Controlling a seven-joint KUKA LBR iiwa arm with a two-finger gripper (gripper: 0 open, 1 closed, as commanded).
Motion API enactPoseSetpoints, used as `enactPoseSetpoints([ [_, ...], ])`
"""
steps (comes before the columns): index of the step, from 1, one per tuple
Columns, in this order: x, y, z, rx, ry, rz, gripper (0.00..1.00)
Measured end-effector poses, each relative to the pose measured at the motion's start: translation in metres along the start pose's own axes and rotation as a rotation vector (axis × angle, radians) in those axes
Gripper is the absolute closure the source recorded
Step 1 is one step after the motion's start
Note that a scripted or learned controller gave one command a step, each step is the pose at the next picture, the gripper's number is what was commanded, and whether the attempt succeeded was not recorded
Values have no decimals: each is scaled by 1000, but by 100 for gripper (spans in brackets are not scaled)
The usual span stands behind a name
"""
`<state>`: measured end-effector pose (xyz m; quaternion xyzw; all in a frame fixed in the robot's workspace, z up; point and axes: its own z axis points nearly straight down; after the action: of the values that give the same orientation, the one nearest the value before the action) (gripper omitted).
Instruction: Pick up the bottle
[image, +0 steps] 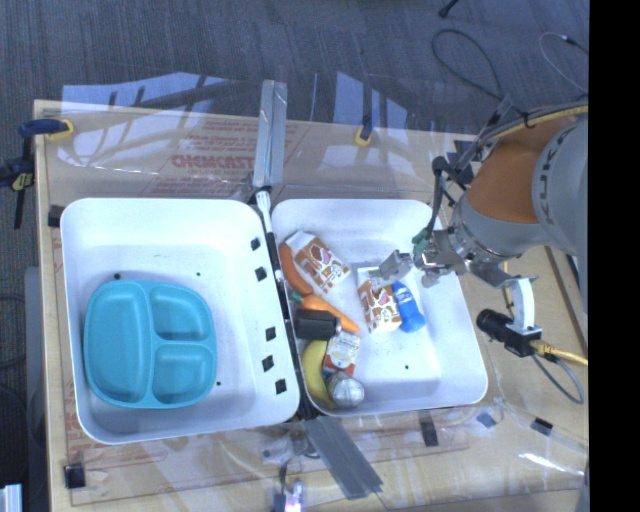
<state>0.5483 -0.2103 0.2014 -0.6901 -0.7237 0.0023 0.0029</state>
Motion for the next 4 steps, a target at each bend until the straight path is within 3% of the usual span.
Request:
enactPoseSetpoints([
  [1,2,-62,1,1,1,-3,0],
  [2,1,-18,11,1,0,35,0],
  [3,0,-31,108,-13,-5,37,0],
  [4,0,-33,13,-2,0,-172,0],
])
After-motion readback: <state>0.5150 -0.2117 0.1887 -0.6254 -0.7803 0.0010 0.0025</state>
